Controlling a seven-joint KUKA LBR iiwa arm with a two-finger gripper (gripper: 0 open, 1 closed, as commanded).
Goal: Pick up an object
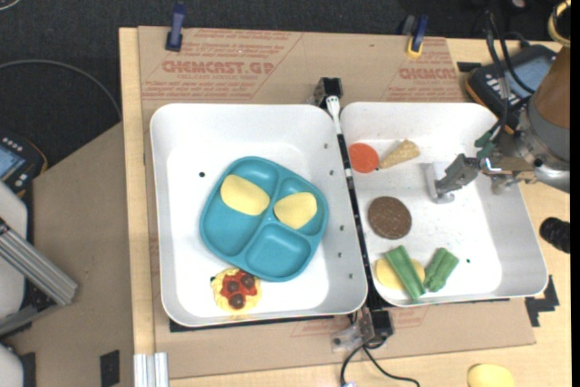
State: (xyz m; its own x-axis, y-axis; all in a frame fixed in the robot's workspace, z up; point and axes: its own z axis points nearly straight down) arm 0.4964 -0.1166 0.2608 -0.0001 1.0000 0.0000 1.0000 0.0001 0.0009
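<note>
Gripper (pixel 444 186) low over right bin (pixel 507 276), apparently unclenched, grasping nothing; brown disc (pixel 390 217) nearby.

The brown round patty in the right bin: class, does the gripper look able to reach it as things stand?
Probably yes. The gripper hovers just right of the brown patty, which lies apart from its neighbours with bare right bin floor between.

The right bin (pixel 507 272) holds 5 loose pieces — an orange-red disc (pixel 364 159) touching a tan cone (pixel 400 153) near the far-left corner, a brown round patty (pixel 390 217) below them, and a pale yellow piece (pixel 391 275) beside 2 green stalks (pixel 428 272) at the near edge.
</note>
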